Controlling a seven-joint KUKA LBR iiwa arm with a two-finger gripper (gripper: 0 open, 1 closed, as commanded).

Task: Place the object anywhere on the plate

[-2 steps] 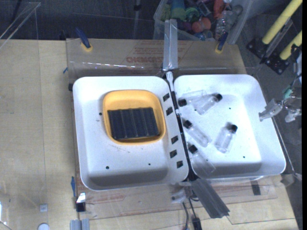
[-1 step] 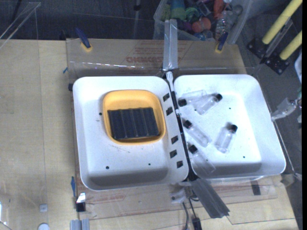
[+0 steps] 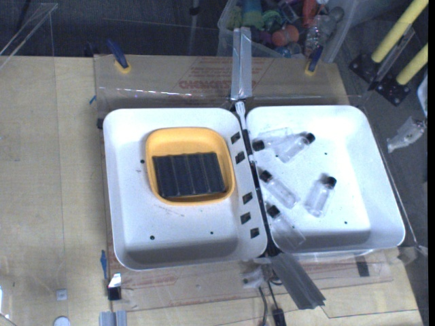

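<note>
A wooden desk (image 3: 47, 182) carries two shallow white bins side by side. The left bin (image 3: 129, 236) holds a yellow plate (image 3: 187, 138) with a dark ridged insert (image 3: 189, 175) lying flat on it. The right bin (image 3: 353, 216) holds several clear small bottles with black caps: one (image 3: 293, 145) near the top, one (image 3: 319, 194) towards the right, one (image 3: 275, 189) close to the divider (image 3: 248, 182), all lying apart from the plate. Behind the bins stands a clear tub of coloured toys (image 3: 285, 9). The tool cannot be seen, so I cannot tell its state.
</note>
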